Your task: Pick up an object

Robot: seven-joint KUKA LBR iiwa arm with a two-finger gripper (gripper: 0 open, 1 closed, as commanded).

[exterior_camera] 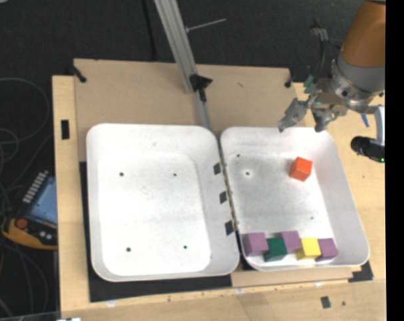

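Dark floor with loose cables surrounds the desk [68,199], which carries two shallow white bins side by side under the fixed overhead camera. On the view's left lies the left bin [102,179]. The right bin [346,199] holds an orange block [300,168] alone in its upper middle, well apart from a row of blocks against the near wall: a purple block [255,243], a green block [275,248], another purple one [291,239], a yellow block [311,247] and a last purple one [327,247], all touching or nearly so.

The pincer [301,117] hangs over the far rim of the right bin, its two fingers spread wide with nothing between them, above and a little beyond the orange block.

The orange block seems the likeliest target, being the nearest and free on all sides. It looks close to a cube, so it has no clear long axis; its faces sit slightly turned against the bin's walls. That turn is the risk: fingers closing on corners rather than flat faces could twist it out. A descent too near the far wall could also strike the rim.
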